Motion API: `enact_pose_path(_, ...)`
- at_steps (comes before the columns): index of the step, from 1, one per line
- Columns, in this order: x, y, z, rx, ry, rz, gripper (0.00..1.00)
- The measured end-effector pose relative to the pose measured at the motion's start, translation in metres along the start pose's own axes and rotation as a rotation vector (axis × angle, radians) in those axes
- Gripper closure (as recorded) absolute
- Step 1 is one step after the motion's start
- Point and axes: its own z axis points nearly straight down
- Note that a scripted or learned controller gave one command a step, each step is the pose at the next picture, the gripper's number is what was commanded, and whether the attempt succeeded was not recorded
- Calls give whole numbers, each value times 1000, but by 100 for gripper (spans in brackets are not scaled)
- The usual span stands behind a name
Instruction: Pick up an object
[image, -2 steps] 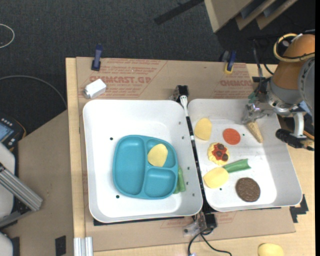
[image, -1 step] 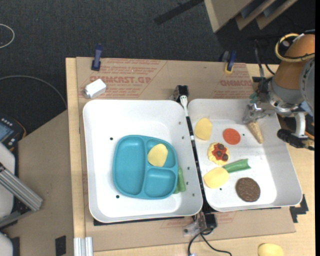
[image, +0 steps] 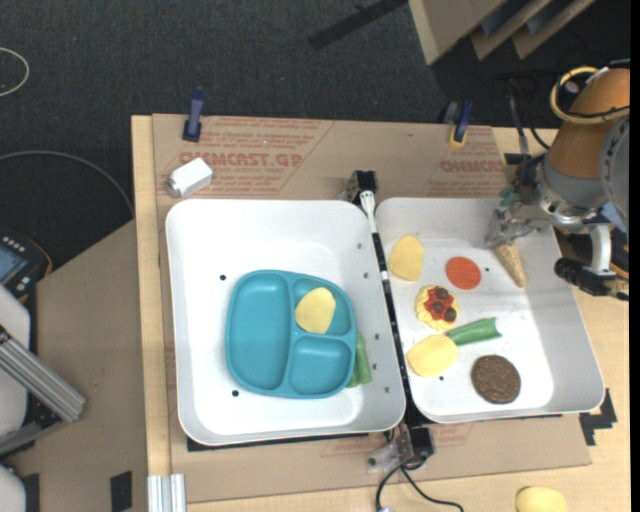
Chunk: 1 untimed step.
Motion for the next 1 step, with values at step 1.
enact_pose_path(1,1,0,0,1,0,0,100)
